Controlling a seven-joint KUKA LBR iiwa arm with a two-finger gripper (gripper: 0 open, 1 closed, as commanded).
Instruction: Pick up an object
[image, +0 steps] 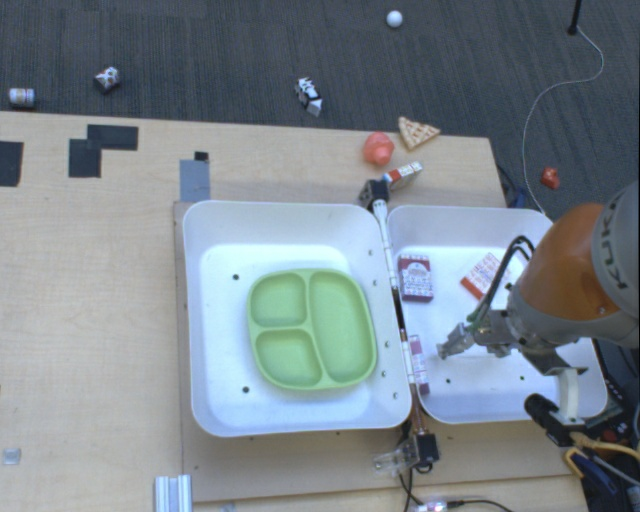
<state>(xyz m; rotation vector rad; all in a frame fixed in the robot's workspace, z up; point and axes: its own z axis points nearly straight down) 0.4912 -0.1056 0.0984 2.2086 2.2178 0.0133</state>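
1. Wooden counter (90, 300), pale, carrying two shallow white bins side by side, with black tape patches near its far left corner.
2. Left bin (215, 330), holding a light green three-compartment plate (310, 328) roughly at its centre.
3. Right bin (470, 395), entered from the right by the grey arm (575, 275) with its orange band.
4. Tool (452, 345), low over the right bin's floor near the middle, pointing left toward the divider; fingers slightly parted, nothing seen between them, so released.
5. Dark red and white box (415, 278), lying flat in the far left part of the right bin, apart from the tool.
6. Red and white packet (482, 274), near the right bin's far side, just beside the arm's cable.
7. Small pinkish item (415, 348) at the divider edge, just left of the tool; too small to identify.
8. Red ball (378, 148) on the counter beyond the bins.
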